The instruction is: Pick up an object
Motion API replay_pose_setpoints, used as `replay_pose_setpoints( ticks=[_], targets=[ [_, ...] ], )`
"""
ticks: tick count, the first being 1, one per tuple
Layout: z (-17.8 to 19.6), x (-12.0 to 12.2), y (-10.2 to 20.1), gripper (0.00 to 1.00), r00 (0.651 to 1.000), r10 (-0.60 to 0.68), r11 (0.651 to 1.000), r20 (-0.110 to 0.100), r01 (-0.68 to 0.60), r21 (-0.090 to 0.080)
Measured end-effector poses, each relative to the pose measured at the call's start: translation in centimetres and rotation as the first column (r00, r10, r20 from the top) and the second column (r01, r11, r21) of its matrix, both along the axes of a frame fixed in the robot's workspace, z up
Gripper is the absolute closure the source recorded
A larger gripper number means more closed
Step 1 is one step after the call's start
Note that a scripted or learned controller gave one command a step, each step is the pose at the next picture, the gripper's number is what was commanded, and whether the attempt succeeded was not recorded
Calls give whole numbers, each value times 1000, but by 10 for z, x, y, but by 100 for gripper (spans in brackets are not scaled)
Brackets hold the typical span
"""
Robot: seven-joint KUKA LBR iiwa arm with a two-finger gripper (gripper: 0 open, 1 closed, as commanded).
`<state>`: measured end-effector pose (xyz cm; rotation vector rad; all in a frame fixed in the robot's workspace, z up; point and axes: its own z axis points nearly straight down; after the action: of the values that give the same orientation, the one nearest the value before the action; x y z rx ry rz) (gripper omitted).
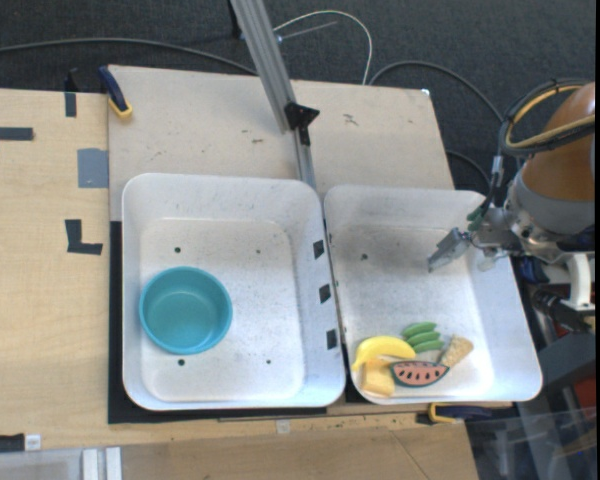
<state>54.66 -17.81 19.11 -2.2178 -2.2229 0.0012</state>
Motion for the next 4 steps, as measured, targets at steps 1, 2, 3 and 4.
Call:
replay_pose_setpoints(
  ticks=[1,2,3,4],
  targets=[
    [0,0,0,0,1000,0,1000,0,0,0],
    [-63,1,-4,0,1000,-2,1000,-6,2,0],
    [-103,1,-4,0,1000,-1,1000,2,1,-2],
    [-92,1,-3,100,1000,0,1000,1,0,-1]
  ],
)
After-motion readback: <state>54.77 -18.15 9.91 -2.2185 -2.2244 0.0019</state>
